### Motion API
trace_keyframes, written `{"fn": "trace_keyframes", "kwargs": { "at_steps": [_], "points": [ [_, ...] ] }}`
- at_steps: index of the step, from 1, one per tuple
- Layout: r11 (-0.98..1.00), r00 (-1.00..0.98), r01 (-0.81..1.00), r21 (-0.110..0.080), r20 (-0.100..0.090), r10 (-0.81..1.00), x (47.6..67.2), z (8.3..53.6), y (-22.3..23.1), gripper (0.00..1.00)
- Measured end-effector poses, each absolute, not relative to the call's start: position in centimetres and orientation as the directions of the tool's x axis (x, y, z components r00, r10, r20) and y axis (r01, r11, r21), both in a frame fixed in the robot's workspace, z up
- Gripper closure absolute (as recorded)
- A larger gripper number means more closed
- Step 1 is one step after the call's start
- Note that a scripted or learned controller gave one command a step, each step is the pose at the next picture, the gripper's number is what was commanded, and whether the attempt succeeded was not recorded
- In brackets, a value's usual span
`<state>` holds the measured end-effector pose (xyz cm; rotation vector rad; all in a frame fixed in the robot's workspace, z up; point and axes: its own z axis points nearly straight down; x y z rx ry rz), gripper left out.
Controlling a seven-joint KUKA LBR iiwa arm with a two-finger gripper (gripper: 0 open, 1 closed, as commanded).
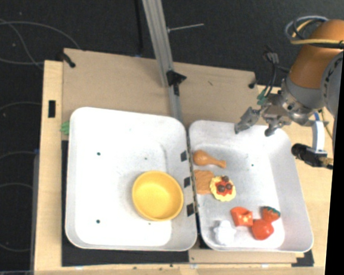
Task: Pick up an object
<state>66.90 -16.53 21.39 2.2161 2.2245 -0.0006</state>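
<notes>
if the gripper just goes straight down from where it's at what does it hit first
Probably bare floor of the right bin near its far edge. The gripper hangs open above that corner; the drumstick lies nearer and left, likely off the line, though depth is unclear.

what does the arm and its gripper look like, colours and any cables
The arm has an orange band above a grey wrist section, with a thin yellowish cable looping over its top. The gripper is grey metal with two dark, slim fingers. Small dark fittings and wires cluster round the wrist, with a hint of green.

The yellow bowl (157,195) looked like smooth, shiny plastic. Both white bins (100,133) looked smooth and a bit matt. The counter (117,81) looked like dull brown board.
</notes>
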Motion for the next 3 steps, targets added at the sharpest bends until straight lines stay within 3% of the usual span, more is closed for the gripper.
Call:
{"fn": "trace_keyframes", "kwargs": {
  "at_steps": [1,3],
  "points": [
    [0.004,-0.004,1.000,0.000,-0.003,1.000,66.9,21.4,-16.6,0.00],
    [0.004,-0.004,1.000,-0.002,-0.004,1.000,66.4,12.8,-16.3,0.00]
  ]
}}
